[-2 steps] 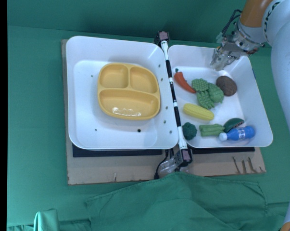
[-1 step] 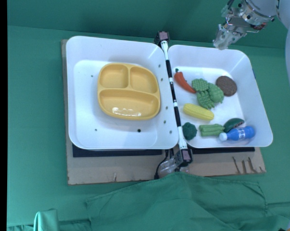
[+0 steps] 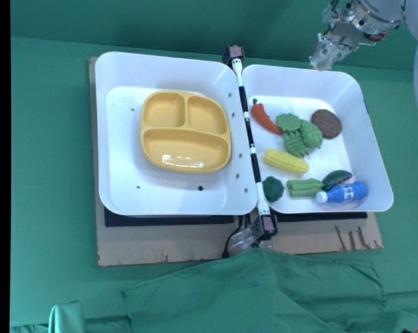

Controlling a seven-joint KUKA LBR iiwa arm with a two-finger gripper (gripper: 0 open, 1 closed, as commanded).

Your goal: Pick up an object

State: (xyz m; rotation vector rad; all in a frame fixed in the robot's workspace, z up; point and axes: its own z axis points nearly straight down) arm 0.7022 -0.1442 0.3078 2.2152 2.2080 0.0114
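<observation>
The right bin (image 3: 358,103) holds several toy foods: a red chili pepper (image 3: 265,118), two green leafy pieces (image 3: 300,133), a brown round patty (image 3: 326,123), a yellow corn cob (image 3: 285,161), a dark broccoli floret (image 3: 272,187), a green stalk bundle (image 3: 305,186), a watermelon slice (image 3: 337,179) and a blue bottle (image 3: 343,193). My gripper (image 3: 324,57) hangs above the far edge of the right bin, clear of all the items, with nothing seen in it.
A yellow three-compartment plate (image 3: 186,131) lies in the left bin (image 3: 122,82). A black-and-white divider bar (image 3: 247,137) runs between the bins. Both bins rest on a cardboard sheet (image 3: 160,245). Green cloth (image 3: 264,293) bunches at the front.
</observation>
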